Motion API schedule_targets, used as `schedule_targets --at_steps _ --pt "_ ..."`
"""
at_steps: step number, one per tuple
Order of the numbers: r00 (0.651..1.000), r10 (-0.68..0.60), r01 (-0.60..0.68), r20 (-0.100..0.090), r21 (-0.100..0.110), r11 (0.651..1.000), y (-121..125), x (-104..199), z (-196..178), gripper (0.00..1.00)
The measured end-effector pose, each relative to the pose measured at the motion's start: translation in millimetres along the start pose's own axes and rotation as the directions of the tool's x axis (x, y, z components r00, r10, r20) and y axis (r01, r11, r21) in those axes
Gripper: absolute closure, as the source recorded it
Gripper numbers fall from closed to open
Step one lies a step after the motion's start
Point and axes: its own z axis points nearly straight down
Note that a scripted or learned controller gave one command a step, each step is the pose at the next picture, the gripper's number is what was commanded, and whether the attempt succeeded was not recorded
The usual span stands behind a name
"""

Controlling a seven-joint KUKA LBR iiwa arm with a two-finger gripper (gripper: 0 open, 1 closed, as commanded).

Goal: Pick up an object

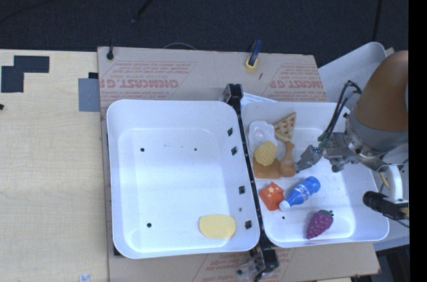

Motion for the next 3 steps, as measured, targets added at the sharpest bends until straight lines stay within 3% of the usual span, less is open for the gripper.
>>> schedule_targets --at_steps 1,2,3 --pt "1.000 0.005 -0.005 0.005 -0.008 1.000 -7.6 32.3 71.9 0.00" --pt "1.000 0.010 -0.010 0.002 -0.003 1.000 -9.0 32.4 64.6 1.00" --pt "1.000 -0.004 0.004 0.002 -0.019 1.000 72.8 99.9 -16.2 1.00"
